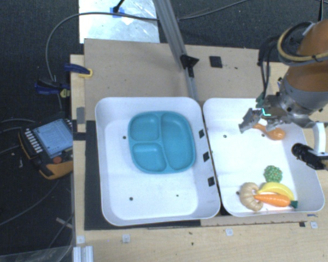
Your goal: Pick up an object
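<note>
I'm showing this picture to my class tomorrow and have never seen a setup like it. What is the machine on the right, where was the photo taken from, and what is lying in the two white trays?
The photo comes from one camera fixed above a bench, looking down at a slant. The grey and orange machine is a robot arm; its gripper, a two-finger claw, hangs over the right bin. An orange toy piece lies just beside the claw; whether it is gripped cannot be told. In that bin's near corner sit toy foods: broccoli, a banana, a carrot and a beige piece. The left bin holds a blue divided plate.
</note>
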Controlling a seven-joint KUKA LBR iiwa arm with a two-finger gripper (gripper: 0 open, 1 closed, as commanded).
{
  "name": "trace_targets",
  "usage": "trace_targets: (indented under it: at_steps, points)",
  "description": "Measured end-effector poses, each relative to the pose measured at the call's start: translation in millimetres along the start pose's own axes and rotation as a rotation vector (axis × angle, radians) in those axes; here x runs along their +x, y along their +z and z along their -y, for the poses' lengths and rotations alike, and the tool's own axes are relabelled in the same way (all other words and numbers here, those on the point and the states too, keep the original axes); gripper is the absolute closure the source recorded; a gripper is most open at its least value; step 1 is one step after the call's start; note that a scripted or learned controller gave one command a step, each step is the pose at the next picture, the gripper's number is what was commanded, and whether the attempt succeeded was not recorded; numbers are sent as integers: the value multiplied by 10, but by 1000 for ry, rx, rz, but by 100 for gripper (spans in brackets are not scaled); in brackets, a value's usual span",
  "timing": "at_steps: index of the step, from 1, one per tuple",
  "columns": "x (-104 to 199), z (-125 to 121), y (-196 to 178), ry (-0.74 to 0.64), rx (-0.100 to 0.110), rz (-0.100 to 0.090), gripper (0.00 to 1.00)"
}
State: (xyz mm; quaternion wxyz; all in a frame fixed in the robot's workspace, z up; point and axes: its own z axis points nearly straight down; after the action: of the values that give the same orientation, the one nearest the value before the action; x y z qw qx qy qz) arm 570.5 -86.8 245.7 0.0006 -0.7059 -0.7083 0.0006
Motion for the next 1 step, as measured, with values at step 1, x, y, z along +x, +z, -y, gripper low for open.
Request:
trace_targets:
  at_steps: [1]
  points:
    - [1, -7, -14, 0, -3, 0, 0]
